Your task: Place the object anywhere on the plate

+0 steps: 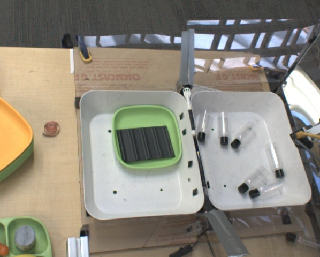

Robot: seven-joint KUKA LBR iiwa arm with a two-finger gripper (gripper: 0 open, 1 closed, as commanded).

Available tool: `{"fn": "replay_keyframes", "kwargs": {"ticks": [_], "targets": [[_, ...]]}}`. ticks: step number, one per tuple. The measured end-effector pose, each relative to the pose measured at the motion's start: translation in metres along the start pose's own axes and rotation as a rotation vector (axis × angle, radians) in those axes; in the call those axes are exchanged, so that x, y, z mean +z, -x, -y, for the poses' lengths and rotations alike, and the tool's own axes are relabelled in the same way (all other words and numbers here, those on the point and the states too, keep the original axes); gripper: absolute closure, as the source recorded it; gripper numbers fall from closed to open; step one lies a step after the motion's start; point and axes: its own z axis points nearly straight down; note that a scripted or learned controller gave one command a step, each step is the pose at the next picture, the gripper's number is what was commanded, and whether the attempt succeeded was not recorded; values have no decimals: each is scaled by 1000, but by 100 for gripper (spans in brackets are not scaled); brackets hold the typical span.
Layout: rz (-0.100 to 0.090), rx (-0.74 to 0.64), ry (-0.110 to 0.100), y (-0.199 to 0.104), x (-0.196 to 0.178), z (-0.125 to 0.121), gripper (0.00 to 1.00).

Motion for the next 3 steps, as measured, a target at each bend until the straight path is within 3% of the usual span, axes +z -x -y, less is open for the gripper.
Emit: {"fn": "replay_keyframes", "kwargs": {"ticks": [3], "targets": [[1,3,-1,0,5,0,0]]}}
